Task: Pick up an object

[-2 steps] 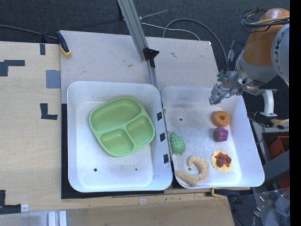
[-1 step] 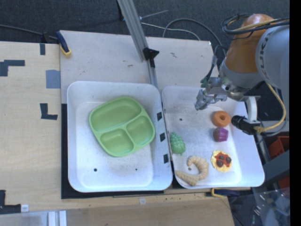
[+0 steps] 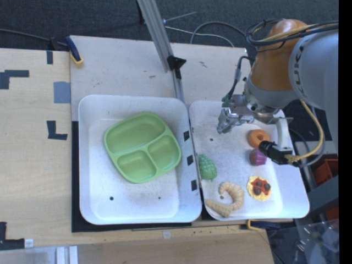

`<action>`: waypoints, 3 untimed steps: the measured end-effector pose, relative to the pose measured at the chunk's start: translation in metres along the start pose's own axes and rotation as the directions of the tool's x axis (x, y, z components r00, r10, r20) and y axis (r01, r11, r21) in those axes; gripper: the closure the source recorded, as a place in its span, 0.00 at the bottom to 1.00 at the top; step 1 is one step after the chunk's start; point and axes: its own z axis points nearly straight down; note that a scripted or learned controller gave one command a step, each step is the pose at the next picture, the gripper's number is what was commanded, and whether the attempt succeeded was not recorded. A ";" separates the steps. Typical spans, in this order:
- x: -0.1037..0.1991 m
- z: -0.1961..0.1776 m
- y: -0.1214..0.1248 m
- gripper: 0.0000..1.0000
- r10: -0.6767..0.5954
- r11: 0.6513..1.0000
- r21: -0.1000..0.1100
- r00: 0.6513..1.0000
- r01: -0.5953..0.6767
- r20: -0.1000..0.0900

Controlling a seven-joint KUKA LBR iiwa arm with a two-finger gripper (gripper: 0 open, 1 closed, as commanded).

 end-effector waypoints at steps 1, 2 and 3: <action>0.044 -0.011 -0.021 1.00 -0.001 1.000 0.000 1.000 0.001 0.000; 0.102 -0.005 -0.047 1.00 -0.002 1.000 0.002 1.000 0.002 0.000; 0.158 0.000 -0.071 1.00 -0.003 1.000 0.002 1.000 0.003 0.001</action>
